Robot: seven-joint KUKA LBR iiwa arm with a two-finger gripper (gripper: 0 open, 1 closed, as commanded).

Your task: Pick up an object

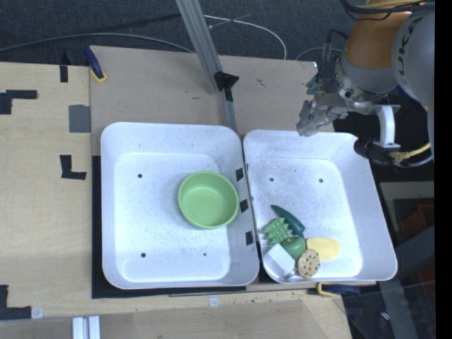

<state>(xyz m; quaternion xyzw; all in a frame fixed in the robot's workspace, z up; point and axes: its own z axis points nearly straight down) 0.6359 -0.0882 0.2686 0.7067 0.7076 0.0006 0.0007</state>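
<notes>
- Wooden bench [162, 83], pale, bearing black tape marks along the left side and a slanted grey metal pole [201, 34] crossing its far edge.
- Grey arm [417, 41] with an orange band, reaching in from the upper right, raised above the far rim of the right bin.
- Left bin [123, 189], white and shallow, lying just beside its neighbour with rims touching along the middle.
- Right bin [353, 189], white, shallow, with all its small contents gathered in the near-left corner.
- Green bowl [208, 200], round, upright, resting right of centre in the left bin, near the shared rim.
- Gripper [309, 124], hanging over the bench just beyond the far-left corner of the right bin, well apart from every object; nothing seen between the fingers; whether spread or pressed together cannot be told at this angle.
- Dark green elongated piece [289, 219], lying at a slant, farthest back of the cluster.
- Light green spiky toy [275, 229], touching the dark piece, close to the bin's left wall.
- Yellow oval piece [323, 247], at the right of the cluster.
- Green rounded piece [293, 246], between the spiky toy and the yellow one.
- White block [280, 262], at the near rim.
- Tan round dotted disc [308, 263], just beside the white block, below the yellow piece.
</notes>
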